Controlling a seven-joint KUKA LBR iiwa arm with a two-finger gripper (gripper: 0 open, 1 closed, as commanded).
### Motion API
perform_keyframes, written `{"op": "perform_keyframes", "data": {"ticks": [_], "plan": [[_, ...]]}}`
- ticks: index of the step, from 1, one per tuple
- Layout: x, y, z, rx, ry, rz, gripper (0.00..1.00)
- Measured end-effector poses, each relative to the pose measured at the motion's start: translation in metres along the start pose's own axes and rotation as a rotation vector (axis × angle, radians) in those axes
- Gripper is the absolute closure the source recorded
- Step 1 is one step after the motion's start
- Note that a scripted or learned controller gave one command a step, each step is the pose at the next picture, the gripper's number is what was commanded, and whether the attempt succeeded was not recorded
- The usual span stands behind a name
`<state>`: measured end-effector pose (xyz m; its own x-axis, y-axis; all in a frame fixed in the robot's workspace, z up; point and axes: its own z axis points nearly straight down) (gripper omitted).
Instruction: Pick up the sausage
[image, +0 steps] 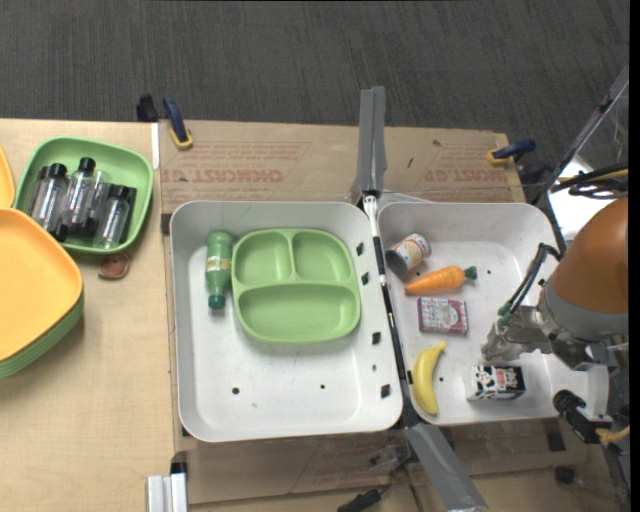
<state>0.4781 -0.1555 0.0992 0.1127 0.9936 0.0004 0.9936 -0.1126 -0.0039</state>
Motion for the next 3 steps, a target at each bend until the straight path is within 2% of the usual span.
{"op": "perform_keyframes", "data": {"ticks": [1, 2, 3], "plan": [[0.026, 0.052, -0.005, -0.001, -0.001, -0.106, 1.0], [0.073, 0.002, -0.091, -0.001, -0.002, -0.119, 1.0], [0.007, 0.018, -0.065, 0.0, -0.002, -0.189, 1.0]]}}
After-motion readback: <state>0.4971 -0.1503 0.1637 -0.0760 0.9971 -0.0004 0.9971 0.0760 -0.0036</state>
